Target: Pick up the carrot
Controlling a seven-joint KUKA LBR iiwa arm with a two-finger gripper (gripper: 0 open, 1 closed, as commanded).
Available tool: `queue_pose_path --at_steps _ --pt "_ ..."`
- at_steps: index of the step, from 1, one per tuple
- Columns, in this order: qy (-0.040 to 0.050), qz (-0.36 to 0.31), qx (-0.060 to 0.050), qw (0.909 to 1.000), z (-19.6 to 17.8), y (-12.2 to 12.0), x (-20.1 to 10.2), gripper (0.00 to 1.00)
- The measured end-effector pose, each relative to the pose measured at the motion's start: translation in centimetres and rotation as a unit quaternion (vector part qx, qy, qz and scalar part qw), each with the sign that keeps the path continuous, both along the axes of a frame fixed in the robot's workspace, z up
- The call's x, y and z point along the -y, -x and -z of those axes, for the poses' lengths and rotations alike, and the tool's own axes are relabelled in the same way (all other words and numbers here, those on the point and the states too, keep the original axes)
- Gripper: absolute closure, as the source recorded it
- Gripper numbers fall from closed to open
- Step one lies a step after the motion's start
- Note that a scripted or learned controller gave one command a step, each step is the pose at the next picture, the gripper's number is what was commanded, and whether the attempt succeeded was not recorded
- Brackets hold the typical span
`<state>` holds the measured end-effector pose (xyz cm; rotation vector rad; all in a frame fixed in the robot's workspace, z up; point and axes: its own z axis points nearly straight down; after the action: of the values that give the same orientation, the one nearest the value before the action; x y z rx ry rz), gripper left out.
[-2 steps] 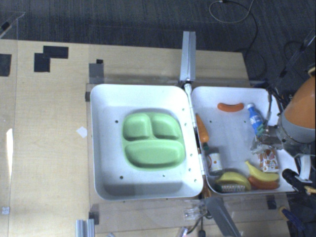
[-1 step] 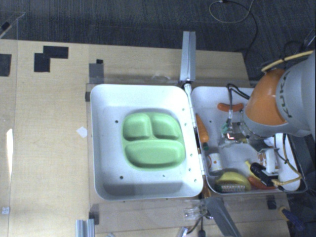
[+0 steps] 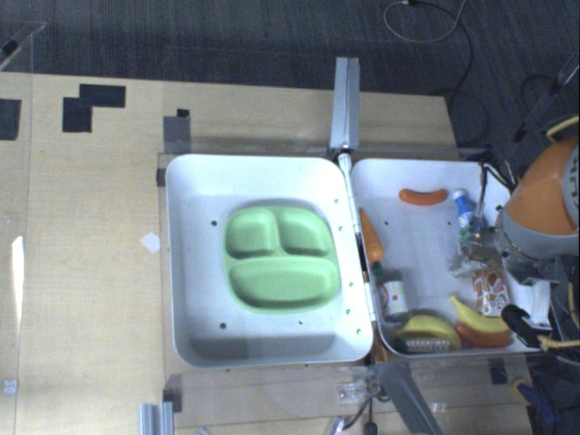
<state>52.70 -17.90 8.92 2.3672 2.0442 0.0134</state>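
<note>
Carrot (image 3: 370,239) against right bin's (image 3: 426,175) left wall — untouched

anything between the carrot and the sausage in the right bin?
No. In the camera view, bare white bin floor runs between the carrot, lying along the left wall, and the sausage near the far wall.

A robotics lab: a pale wooden worktop (image 3: 91,270) with two white bins (image 3: 186,333) clamped in metal brackets (image 3: 345,102), cables (image 3: 435,16) trailing over grey carpet (image 3: 227,16).

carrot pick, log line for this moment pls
carrot: against left wall of right bin, untouched | arm: over bin's right edge | green tray: left bin
</note>
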Motion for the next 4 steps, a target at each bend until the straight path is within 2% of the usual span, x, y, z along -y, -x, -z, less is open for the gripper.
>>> queue_pose_path --at_steps 1,2,3,4 --pt "-0.0004 0.090 0.003 0.9960 -0.1 1.8 -6.0 1.00" --pt "-0.0033 0.124 0.001 0.9922 0.0 3.3 -0.4 1.00" --pt "-0.0041 0.203 -0.009 0.9792 -1.6 1.7 -1.7 1.00" --pt "-0.0020 0.194 -0.002 0.9809 0.0 -1.4 -6.1 1.00"
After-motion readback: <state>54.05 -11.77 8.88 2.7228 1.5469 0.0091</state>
